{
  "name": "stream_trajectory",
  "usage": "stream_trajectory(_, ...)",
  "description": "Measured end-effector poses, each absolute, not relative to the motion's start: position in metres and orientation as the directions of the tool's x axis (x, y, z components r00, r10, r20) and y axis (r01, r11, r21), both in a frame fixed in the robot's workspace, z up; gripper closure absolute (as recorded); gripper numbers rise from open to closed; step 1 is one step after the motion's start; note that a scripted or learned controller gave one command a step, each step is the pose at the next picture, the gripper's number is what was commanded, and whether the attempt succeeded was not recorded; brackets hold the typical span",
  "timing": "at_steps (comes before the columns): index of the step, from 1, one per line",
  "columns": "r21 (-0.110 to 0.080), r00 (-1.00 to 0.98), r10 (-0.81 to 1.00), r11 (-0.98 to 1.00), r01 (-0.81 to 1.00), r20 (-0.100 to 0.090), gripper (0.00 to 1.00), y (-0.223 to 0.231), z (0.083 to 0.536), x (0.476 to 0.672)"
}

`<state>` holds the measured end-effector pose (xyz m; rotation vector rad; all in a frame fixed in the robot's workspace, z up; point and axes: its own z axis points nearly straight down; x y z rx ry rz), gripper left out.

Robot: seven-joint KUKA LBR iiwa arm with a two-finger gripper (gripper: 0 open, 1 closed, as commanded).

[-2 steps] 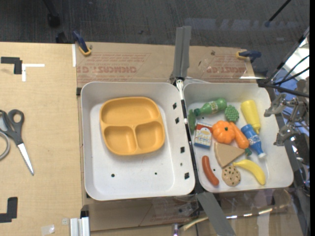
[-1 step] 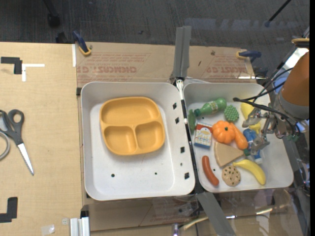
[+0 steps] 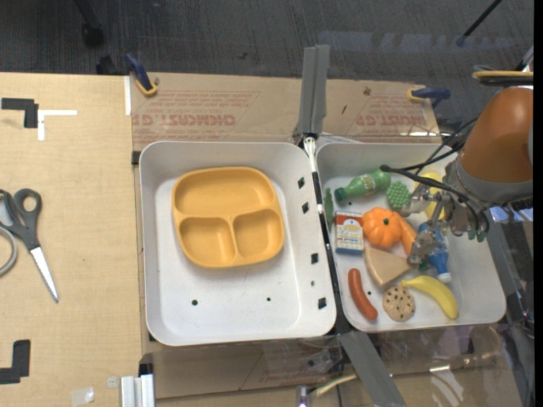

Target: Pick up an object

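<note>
Hovering right of the pumpkin (image 3: 383,227), the gripper (image 3: 434,227); finger state I cannot tell; pumpkin looks light, hard, slippery, best pinched across its middle

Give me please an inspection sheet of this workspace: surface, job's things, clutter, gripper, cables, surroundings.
Surface: two white bins side by side, left bin and right bin, on a cardboard sheet.
Job's things: in the right bin a green bottle, pumpkin, banana, sausage, cookie, cheese wedge and small carton, crowded together.
Clutter: a yellow divided plate in the left bin; scissors on the bench at left.
Gripper: gripper low over the right bin's toys; finger state unclear.
Cables: black cables at the wrist.
Surroundings: dark carpet; blue clamps on the cardboard.
</note>
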<state>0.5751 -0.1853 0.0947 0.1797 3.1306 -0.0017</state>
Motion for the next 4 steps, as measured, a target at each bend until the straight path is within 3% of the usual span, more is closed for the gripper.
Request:
stream_trajectory(1, 0.0, -0.982, 0.19, 0.982, 0.19, -0.006, 0.0, -0.137, 0.094, 0.608)
stream_trajectory(2, -0.001, -0.982, 0.187, 0.982, 0.187, -0.011, 1.0, -0.136, 0.104, 0.609)
stream_trajectory(3, 0.001, -0.989, 0.149, 0.989, 0.149, -0.005, 1.0, -0.06, 0.202, 0.62)
stream_trajectory(4, 0.0, -0.989, 0.149, 0.989, 0.149, -0.004, 0.0, -0.06, 0.201, 0.619)
